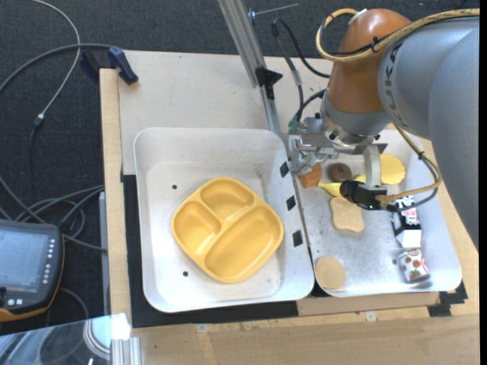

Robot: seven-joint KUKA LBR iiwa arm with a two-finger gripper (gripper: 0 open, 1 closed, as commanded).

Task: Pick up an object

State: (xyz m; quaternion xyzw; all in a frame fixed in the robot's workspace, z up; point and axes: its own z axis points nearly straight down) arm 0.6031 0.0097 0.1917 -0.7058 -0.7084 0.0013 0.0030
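Note:
My gripper (pixel 307 160) is low over the far left corner of the right bin (pixel 380 284), under the orange wrist band. A small orange-brown block (pixel 310 178) lies right beneath it, against the bin's left wall; whether it is gripped is hidden. Close by to the right are a dark brown round piece (pixel 338 172), a yellow banana-like piece (pixel 332 189) and a pale yellow disc (pixel 393 170). Nearer the front lie a tan toast-shaped piece (pixel 348 216) and a round tan cookie (pixel 330 272).
A yellow divided plate (pixel 228 229) lies in the left bin (pixel 152 204). A black, white and red box (pixel 407 223) and a small spotted carton (pixel 413 265) sit at the right bin's right side. A slanted metal pole (pixel 247 44) rises behind the bins.

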